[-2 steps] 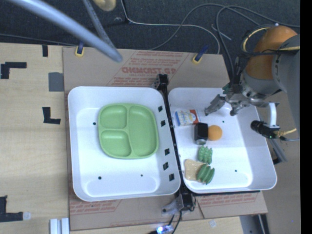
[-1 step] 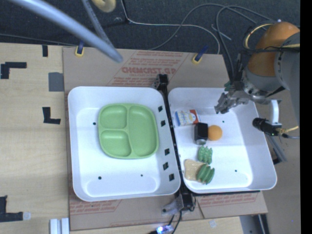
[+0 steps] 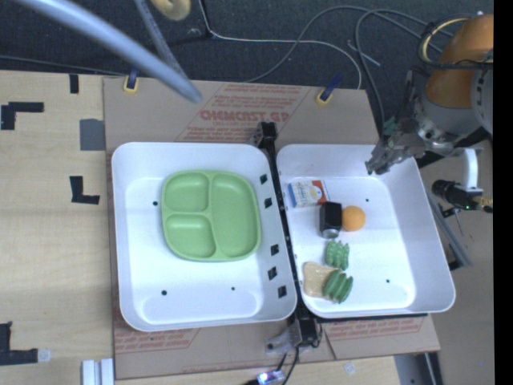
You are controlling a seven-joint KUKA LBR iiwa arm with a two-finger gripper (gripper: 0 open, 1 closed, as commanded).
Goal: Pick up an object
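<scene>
The right bin (image 3: 401, 215) holds a small white, blue and red packet (image 3: 307, 192), a black block (image 3: 329, 218) touching an orange ball (image 3: 353, 218), two green ridged pieces (image 3: 337, 254) (image 3: 340, 286) and a tan piece (image 3: 316, 277). My gripper (image 3: 379, 163) hangs over the right bin's back right rim, well apart from all of these objects. Nothing shows between its tips.
The left bin (image 3: 136, 239) carries a green divided plate (image 3: 212, 215). Black clips (image 3: 276, 239) line the seam between the bins. Cables (image 3: 337, 30) run across the dark floor behind. A grey pole (image 3: 104, 30) crosses the upper left.
</scene>
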